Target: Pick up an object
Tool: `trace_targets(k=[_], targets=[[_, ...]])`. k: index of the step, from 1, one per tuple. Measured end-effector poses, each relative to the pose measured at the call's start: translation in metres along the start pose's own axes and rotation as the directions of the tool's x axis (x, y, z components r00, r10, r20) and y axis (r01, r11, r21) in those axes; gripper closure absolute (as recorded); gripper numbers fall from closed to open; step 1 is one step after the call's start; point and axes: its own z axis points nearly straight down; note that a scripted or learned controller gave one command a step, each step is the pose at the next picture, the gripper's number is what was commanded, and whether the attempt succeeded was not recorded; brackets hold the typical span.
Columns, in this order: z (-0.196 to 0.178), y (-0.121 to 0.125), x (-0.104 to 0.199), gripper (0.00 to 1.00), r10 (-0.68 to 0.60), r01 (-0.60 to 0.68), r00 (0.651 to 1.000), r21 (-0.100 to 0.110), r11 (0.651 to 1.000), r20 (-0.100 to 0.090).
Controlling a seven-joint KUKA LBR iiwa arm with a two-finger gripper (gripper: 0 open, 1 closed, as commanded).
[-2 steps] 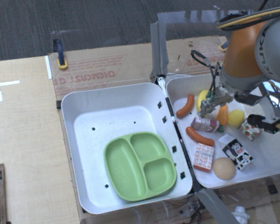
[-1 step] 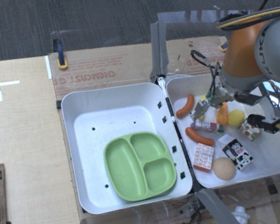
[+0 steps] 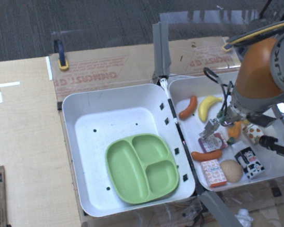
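Observation:
The right bin (image 3: 180, 90) holds several small food items: a red sausage (image 3: 187, 107), a yellow banana (image 3: 208, 107), a second sausage (image 3: 206, 155), a pink carton (image 3: 213, 173), a tan bun (image 3: 232, 170), a black-and-white carton (image 3: 248, 162) and a small packet (image 3: 212, 142). My gripper (image 3: 211, 127) hangs low over the middle of this bin, just above the packet and below the banana. The grey and orange arm (image 3: 260, 75) reaches in from the right and covers the bin's right part.
The left bin (image 3: 78, 145) holds a green divided plate (image 3: 140, 167). An orange piece (image 3: 234, 130) and a spotted round item (image 3: 253, 132) lie under the wrist. A grey post (image 3: 161, 50) stands behind the bins. Cables run by the right edge.

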Motion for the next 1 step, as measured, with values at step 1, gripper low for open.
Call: trace_targets(k=[1], targets=[[0.0049, 0.0641, -0.0398, 0.0, 0.059, -0.059, 0.998, 0.008, 0.998, -0.001]])
